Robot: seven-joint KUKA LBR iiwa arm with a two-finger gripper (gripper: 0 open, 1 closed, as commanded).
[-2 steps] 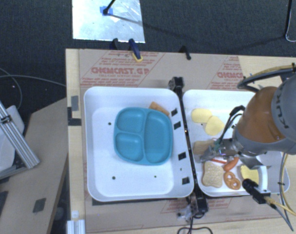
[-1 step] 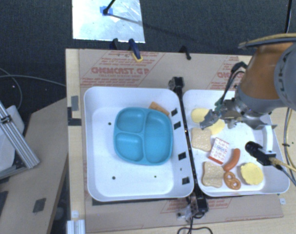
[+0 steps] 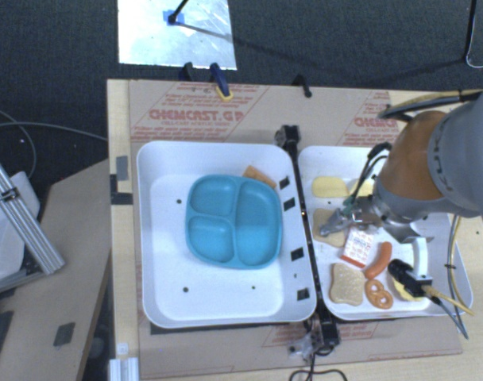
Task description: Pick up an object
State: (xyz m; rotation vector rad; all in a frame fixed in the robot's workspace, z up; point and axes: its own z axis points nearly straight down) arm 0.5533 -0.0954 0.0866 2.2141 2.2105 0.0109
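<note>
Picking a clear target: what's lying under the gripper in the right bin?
Below the gripper lie a tan flat piece and a red-and-white packet, with a yellow piece behind. The arm covers the rest of that corner.

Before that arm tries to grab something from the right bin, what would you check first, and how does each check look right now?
1. Tool over the right bin: ok.
2. Objects within reach, such as the toast slice, pretzel and sausage: ok.
3. Something already between the tool's tips: cannot tell.
4. Tool lined up on one object: cannot tell; it hangs near the red-and-white packet.
5. Blue divided plate lies apart in the left bin: ok.
</note>
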